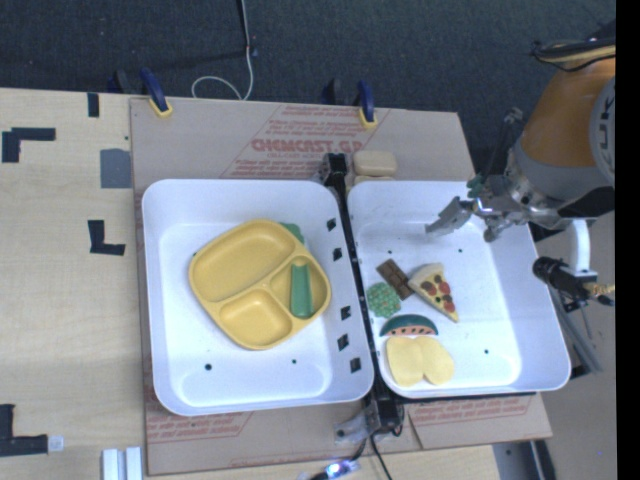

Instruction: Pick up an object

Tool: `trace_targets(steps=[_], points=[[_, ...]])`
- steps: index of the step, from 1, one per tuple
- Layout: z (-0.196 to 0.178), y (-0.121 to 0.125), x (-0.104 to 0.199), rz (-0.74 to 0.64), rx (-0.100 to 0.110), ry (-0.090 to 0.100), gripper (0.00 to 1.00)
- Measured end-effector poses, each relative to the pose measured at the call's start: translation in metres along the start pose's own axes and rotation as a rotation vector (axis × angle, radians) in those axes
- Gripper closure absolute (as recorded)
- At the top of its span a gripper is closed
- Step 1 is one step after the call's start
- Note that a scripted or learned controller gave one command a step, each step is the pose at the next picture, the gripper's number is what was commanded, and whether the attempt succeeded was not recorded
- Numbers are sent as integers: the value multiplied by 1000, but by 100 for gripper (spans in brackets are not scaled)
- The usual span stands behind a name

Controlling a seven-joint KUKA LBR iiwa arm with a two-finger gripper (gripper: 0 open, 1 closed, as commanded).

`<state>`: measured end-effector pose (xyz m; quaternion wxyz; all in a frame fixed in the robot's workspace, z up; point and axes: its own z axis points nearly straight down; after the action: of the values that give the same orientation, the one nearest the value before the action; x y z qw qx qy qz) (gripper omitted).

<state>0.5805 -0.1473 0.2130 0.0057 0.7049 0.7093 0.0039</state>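
Pizza slice [437, 290] lies mid right bin [520, 363]; gripper [465, 218] hovers at its 12 o'clock, fingers spread, grasping nothing; approach step, likely; next move calls for descent toward 6 o'clock.

The gripper [468, 223] hangs over the right bin [500, 368] at its one o'clock corner, fingers apart and holding nothing, while a pizza slice [436, 290], a brown bar [394, 275] and a yellow mitt [419, 361] lie toward six o'clock.
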Motion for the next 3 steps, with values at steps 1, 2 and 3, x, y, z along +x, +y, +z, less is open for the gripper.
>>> trace_targets(steps=[1, 2, 3], points=[[116, -48, -34, 10, 28, 5, 0], [-8, -81, 15, 2, 6, 3, 0], [85, -82, -36, 10, 23, 3, 0]])
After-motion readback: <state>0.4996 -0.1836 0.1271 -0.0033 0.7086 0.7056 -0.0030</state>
